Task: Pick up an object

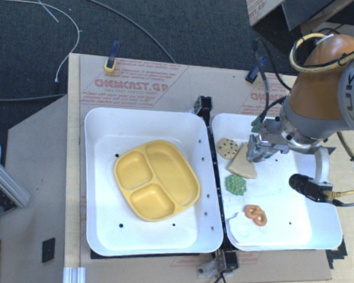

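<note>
We see the gripper low in the upper left of the right bin, touching or just over a tan wedge; we cannot tell its state. A cookie sits just left of it, a green lump below the wedge, a pretzel lower still. A yellow tray fills the left bin.
</note>
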You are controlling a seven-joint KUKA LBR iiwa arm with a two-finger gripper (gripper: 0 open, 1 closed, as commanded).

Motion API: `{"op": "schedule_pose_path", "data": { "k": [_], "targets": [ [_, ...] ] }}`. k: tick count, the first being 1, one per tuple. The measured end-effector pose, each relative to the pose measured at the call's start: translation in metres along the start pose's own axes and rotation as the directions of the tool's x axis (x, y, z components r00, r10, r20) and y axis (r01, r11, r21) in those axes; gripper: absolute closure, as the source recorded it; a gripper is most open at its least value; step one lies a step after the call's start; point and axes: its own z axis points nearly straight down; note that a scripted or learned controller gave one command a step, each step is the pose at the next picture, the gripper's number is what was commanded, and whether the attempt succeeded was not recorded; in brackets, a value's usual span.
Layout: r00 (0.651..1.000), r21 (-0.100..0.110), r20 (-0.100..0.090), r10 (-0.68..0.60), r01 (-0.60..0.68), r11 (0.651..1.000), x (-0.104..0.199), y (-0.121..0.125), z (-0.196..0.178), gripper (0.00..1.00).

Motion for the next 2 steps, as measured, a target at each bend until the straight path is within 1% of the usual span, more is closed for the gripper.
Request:
{"op": "schedule_pose_path", "data": {
  "k": [1, 2],
  "targets": [
    [1.000, -0.004, 0.000, -0.004, 0.004, 1.000, 0.051, 0.010, -0.005, 1.00],
    [1.000, -0.003, 0.001, -0.003, 0.003, 1.000, 0.097, 0.006, -0.005, 1.00]
  ]
}}
